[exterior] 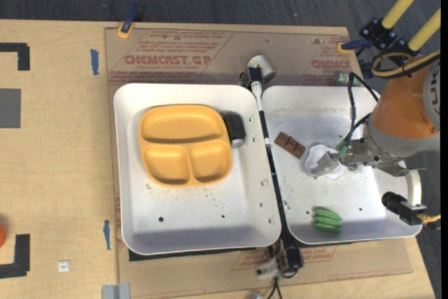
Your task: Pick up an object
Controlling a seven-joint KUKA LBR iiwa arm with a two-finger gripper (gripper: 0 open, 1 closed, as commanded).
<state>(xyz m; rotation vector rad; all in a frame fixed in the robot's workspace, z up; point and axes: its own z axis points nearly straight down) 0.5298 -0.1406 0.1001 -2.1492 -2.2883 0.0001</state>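
In the right bin lie a brown ridged bar, a white crumpled object and a green ribbed object. My gripper reaches in from the right and sits low over the white crumpled object, partly covering it. The grey arm with its orange band stands over the bin's right side. A yellow divided plate lies in the left bin, with a small black object against its right edge.
A rim runs between the two bins. A black cable fitting hangs off the arm near the right bin's right wall. Brown cardboard lies behind the bins.
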